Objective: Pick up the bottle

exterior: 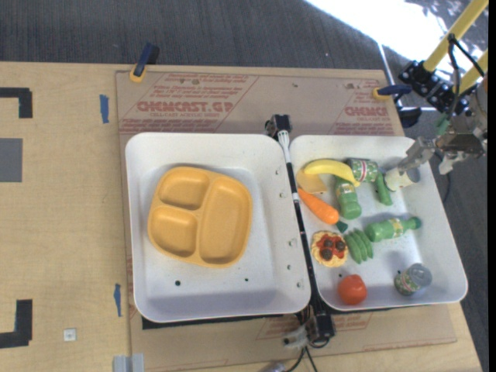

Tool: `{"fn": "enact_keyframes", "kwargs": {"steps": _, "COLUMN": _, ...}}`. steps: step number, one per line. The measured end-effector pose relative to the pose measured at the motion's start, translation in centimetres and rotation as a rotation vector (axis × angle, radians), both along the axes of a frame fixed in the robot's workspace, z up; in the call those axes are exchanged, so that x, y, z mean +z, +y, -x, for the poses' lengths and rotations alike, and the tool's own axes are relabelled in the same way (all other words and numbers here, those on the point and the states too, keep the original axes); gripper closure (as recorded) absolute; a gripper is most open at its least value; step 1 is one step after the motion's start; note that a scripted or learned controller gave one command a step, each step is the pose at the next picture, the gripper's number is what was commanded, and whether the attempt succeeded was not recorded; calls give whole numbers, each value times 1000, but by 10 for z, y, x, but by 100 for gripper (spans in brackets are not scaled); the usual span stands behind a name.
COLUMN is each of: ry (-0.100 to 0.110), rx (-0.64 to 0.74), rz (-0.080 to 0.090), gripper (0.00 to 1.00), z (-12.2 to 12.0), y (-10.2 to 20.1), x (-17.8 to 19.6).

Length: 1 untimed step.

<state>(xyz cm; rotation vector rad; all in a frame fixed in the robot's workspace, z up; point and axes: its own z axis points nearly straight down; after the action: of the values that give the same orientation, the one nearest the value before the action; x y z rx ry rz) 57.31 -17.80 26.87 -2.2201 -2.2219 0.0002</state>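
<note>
From my seat I see the two white bins side by side on the bench, the left bin holding a yellow divided tray and the right bin holding the small items. The gripper reaches in from the right and sits low at the upper right part of the right bin, but I cannot tell how it is set or whether it has anything. The green bottle lies on its side near the middle of the right bin, below the gripper and apart from it. Just left of it lies a green ridged vegetable, beside a small pizza. A banana, a carrot and a green can lie nearer the divider; a tomato sits toward the front edge.
</note>
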Motion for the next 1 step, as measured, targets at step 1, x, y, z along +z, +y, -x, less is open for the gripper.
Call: {"fn": "enact_keyframes", "kwargs": {"steps": 1, "ry": -4, "rx": -45, "rz": 1, "gripper": 0, "z": 8, "y": 1, "x": -173}}
